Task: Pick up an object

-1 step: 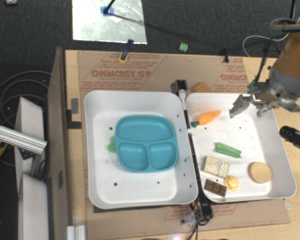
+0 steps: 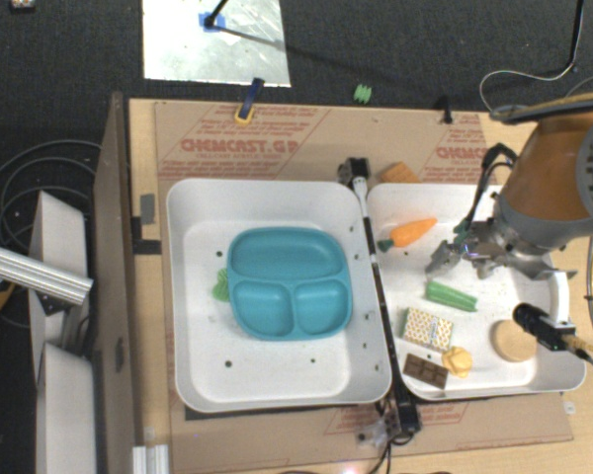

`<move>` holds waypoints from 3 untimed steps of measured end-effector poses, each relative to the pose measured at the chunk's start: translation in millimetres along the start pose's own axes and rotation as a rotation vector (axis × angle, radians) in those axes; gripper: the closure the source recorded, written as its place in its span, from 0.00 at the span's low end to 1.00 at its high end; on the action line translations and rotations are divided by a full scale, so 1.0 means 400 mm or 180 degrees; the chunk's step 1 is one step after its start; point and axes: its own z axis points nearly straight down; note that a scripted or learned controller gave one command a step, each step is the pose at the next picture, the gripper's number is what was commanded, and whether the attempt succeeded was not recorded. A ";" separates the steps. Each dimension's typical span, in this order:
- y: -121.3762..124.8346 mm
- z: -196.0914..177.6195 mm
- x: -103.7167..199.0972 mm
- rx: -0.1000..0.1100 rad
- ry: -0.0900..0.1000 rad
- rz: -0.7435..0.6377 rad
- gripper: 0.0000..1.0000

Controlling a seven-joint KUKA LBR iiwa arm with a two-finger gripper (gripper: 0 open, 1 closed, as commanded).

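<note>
Reaching in over the table [image 2: 277, 131], the grey-and-orange arm [image 2: 563, 181] hung above the right bin [image 2: 395, 210], its hand [image 2: 455, 257] low between the carrot [image 2: 413, 231] and the green block [image 2: 451, 296]; whether it was wide or narrow could not be told from this slant. The left bin [image 2: 193, 294] held a blue divided plate [image 2: 289, 282]. Nearer the front lay a round tan disc [image 2: 514, 342], a patterned cracker [image 2: 429, 328], a chocolate piece [image 2: 425, 370] and a small yellow item [image 2: 458, 360]. Nothing appeared gripped. Closing between the two objects risked nudging either aside and catching air.
</note>
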 end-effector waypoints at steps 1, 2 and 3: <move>-0.010 0.156 -0.017 -0.0009 -0.0003 0.0002 0.00; 0.110 0.186 -0.087 -0.0043 -0.0014 -0.0008 0.00; -0.060 0.189 -0.004 -0.0010 0.0001 0.0003 0.00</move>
